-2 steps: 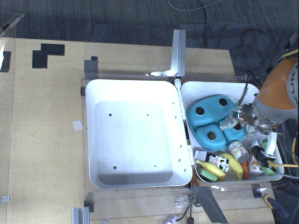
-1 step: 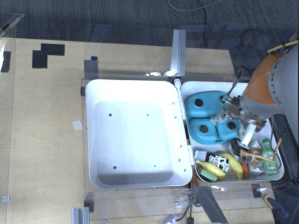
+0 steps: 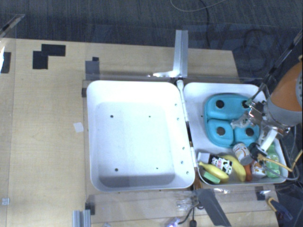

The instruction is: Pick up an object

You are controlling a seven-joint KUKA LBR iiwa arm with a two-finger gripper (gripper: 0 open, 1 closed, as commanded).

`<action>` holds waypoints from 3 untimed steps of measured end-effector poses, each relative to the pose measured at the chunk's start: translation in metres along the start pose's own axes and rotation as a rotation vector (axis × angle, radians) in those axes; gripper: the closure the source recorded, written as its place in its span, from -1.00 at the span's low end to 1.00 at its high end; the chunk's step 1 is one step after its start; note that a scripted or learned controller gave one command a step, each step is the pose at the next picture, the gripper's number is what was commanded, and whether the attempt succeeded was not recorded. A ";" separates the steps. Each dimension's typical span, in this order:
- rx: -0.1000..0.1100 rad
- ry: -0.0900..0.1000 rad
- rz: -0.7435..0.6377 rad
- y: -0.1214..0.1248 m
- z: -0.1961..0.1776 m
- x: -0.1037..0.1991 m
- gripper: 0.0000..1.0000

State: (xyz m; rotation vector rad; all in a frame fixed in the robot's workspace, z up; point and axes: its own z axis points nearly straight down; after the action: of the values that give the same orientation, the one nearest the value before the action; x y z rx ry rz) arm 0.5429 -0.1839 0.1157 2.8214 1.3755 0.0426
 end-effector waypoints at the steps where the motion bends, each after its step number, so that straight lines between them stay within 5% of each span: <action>1: 0.059 -0.036 0.298 0.040 0.007 0.045 -1.00; 2: 0.058 -0.032 0.289 0.042 -0.010 0.048 1.00; 3: 0.003 -0.024 0.674 0.072 -0.075 0.040 1.00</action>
State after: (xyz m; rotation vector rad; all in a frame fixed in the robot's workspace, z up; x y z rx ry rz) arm 0.6226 -0.1979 0.1930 3.1186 0.3654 0.0060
